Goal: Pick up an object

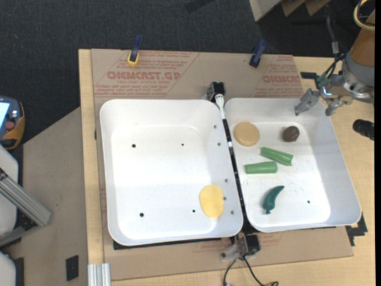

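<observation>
Two shallow white plastic bins sit side by side on a counter [178, 70] covered by a brown cardboard sheet printed with red lettering. The left bin [149, 118] holds one thing, a flat yellow oval piece [211, 201], lying near its front right corner, close to the wall it shares with the neighbouring bin. The right bin [321, 183] holds the rest: a round tan disc [246, 133] near its back left, a small dark brown ball [290, 134] to the right of the disc and apart from it, two green stick-shaped pieces [269, 161] in the middle, one slanted above the other and nearly meeting at their right ends, and a dark green curved pepper-like piece [272, 198] toward the front, well apart from the sticks. The grey arm reaches in from the right, and its tool [322, 103] hangs over the back right corner of the right bin, above the rim and well away from every piece inside; the brown ball is the nearest to it. The two metal fingers [306, 103] stand spread apart with nothing between them, so the tool is released and grasps none of the pieces. A yellow and blue clamp [134, 53] and a dark blue clamp [258, 53] grip the back edge of the cardboard, and a small black bracket [216, 90] sits where the two bins meet at the back.
</observation>
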{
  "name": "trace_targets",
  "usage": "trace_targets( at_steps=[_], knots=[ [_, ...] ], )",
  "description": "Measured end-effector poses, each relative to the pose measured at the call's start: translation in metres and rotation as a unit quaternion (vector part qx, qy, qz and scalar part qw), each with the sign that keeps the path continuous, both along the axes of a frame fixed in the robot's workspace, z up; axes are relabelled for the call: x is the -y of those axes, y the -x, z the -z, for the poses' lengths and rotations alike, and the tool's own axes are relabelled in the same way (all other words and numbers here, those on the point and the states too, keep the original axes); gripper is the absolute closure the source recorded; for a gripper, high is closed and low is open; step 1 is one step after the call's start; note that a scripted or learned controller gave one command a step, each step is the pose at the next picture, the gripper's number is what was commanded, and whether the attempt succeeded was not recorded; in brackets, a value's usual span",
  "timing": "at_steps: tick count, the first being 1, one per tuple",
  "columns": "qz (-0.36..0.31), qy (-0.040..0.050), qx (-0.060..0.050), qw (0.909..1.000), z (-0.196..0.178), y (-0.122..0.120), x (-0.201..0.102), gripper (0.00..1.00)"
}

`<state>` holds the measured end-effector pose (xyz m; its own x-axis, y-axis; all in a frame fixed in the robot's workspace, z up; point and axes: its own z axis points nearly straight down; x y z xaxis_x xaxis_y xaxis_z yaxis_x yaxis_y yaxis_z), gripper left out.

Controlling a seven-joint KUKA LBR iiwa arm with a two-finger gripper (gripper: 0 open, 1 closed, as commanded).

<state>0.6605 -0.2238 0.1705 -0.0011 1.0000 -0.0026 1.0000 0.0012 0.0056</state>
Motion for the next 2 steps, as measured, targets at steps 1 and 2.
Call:
trace_targets(
  at_steps=[1,2],
  knots=[
    [0.000,-0.0063,-0.004,1.0000,0.088,0.021,-0.004,0.00],
    [-0.001,-0.0016,-0.002,1.0000,0.074,0.020,-0.002,1.00]
  ],
)
